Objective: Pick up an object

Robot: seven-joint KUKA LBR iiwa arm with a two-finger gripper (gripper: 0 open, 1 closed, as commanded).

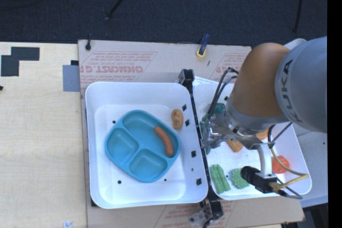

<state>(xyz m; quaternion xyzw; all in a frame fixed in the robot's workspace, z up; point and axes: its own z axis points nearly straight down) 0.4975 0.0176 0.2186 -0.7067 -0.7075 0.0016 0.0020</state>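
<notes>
My gripper (pixel 212 135) hangs low over the left side of the right bin (pixel 299 139), close to the wall between the two bins. An orange carrot-like piece (pixel 234 144) lies just right of it, partly under the wrist. Two green pieces lie near the bin's front: a long ribbed one (pixel 219 178) and a rounder one (pixel 239 179). A red-orange piece (pixel 280 164) sits toward the right. The arm's bulk hides the back of this bin.
The left bin (pixel 96 115) holds a blue divided plate (pixel 128 149) with a sausage (pixel 165 140) lying across it. A tan pastry-like item (pixel 177 118) rests by that bin's right wall. A blue and yellow clamp (pixel 202 46) sits at the board's back edge.
</notes>
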